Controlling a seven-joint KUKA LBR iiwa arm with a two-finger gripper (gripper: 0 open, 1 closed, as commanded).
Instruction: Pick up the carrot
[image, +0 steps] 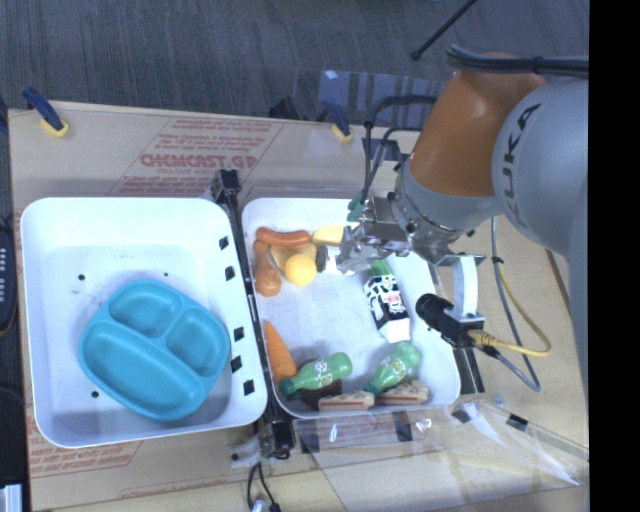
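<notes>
The carrot is a short orange piece lying against the left wall of the right bin, near its front. My gripper hangs over the back half of that bin, beside a yellow lemon and well behind and to the right of the carrot. Nothing shows in its grip. The grey arm with its orange band covers the bin's back right corner.
In the right bin also lie a red sausage, a brown piece, a black-and-white bottle, two green bottles and flat items along the front wall. The left bin holds a blue divided plate.
</notes>
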